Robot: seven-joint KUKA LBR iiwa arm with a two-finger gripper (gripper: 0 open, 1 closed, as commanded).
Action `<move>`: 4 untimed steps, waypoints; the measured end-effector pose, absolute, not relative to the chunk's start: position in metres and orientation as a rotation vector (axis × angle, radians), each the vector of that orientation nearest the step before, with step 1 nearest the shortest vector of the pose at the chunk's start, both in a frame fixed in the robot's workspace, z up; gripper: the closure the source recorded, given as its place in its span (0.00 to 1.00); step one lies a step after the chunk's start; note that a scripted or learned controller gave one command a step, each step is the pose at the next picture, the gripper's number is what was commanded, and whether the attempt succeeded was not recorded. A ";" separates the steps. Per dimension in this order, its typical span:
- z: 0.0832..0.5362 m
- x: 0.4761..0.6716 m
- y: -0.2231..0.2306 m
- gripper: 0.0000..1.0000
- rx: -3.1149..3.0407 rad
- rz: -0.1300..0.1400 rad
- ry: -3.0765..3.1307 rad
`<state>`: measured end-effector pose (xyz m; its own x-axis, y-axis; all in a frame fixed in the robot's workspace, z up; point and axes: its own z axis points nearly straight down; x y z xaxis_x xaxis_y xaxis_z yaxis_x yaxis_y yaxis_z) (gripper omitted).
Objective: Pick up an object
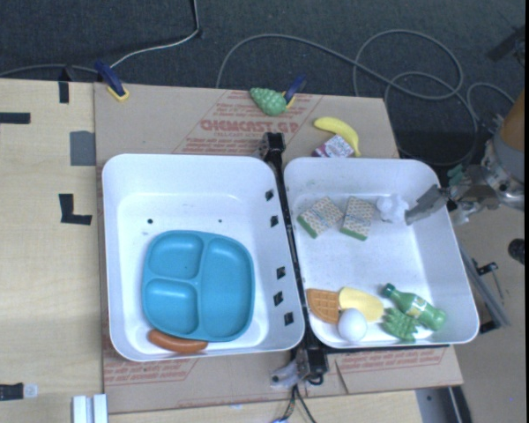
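Two shallow white bins sit side by side on the bench (35,236). Nearest the camera, in the left bin (123,183), an orange-red sausage (176,342) lies along the front wall, touching the front edge of a blue divided plate (198,285) that takes up most of that bin's floor. In the right bin (450,263), the front corner holds a cluster: a waffle-textured orange piece (322,303), a yellow piece (361,300) touching it, a white egg-like ball (353,325) just in front of both, and a green bottle (413,305) with a green leafy item (400,328) beside it, toward the right wall. Farther back in the same bin, two green-edged sandwich-like squares (319,217) (358,218) lie side by side, apart from the front cluster, and a small crumpled white object (390,207) rests near the second square. The end effector (423,205) reaches in over the right bin's far right corner, its dark tip just beside the crumpled white object; whether the tip is released or clenched cannot be told at this angle, and nothing is seen held in it. The grey arm (498,179) extends off to the right. Beyond the bins, on the cardboard sheet (159,122), a yellow banana (339,131) lies next to a small printed packet (335,149), with a green knobbly item (268,100) farther back. Cables (406,69) loop across the dark floor (70,16) behind.
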<state>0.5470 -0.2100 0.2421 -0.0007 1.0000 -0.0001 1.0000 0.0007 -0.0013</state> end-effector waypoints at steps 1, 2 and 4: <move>0.130 0.578 -0.223 0.00 -2.217 0.004 -2.219; 0.169 0.595 -0.176 0.00 -2.219 -0.001 -2.223; 0.107 0.624 -0.149 1.00 -2.222 -0.005 -2.227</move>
